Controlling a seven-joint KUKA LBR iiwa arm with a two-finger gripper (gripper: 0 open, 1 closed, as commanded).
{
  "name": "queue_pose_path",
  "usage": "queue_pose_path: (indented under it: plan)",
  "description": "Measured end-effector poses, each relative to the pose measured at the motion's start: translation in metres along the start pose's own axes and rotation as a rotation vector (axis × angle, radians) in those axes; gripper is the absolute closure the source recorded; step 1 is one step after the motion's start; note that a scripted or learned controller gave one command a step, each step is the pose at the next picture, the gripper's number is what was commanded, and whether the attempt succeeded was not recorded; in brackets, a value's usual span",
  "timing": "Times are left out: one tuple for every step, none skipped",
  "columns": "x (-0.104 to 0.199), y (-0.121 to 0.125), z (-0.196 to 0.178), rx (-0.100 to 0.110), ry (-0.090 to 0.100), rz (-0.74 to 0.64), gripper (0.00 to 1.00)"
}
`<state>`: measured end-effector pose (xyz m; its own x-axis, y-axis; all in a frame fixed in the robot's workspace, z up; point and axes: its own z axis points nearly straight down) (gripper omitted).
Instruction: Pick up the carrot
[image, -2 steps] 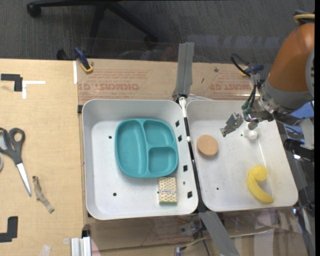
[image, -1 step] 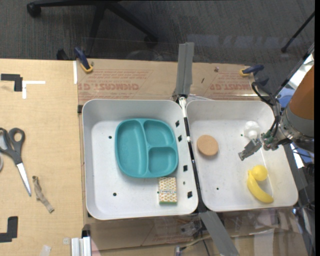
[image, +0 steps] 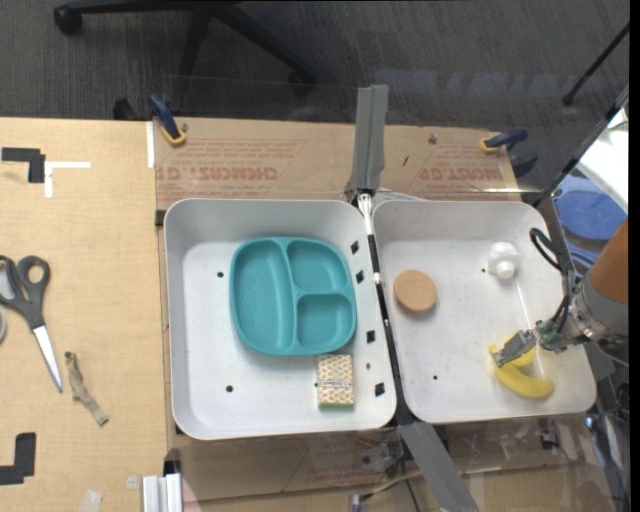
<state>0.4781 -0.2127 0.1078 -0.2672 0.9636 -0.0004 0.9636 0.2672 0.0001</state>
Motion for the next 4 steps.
queue_pose_path:
  plan:
    - [0.000,0.002,-0.009,-0.002,-0.002,-0.003,1.00]
    - [-0.010,-0.002,-0.082,-0.002,-0.003,-0.389,1.00]
    - [-0.012,0.025,-0.156,-0.001,-0.003,-0.116,1.00]
    - [-0.016,0.033,-0.153,0.002,-0.002,0.304,1.00]
